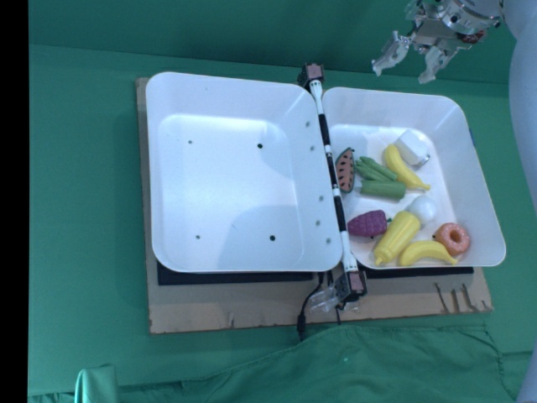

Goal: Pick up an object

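Observation:
My gripper (411, 62) hangs open above the far edge of the right bin (482, 191), with nothing between its fingers. The right bin holds several toy foods: a watermelon slice (345, 170), green beans (379, 180), a yellow banana (404, 167) beside a white block (412, 147), a purple berry (367, 223), a corn cob (396, 237), a white egg-like ball (423, 208), a second banana (427, 253) and an orange donut (453, 238). All lie well below and in front of the gripper.
The left bin (231, 183) sits beside the right one, split by a black-and-white bar (330, 168). Both rest on a cardboard sheet (243, 313) over green cloth. The grey arm (524, 99) runs down the right side.

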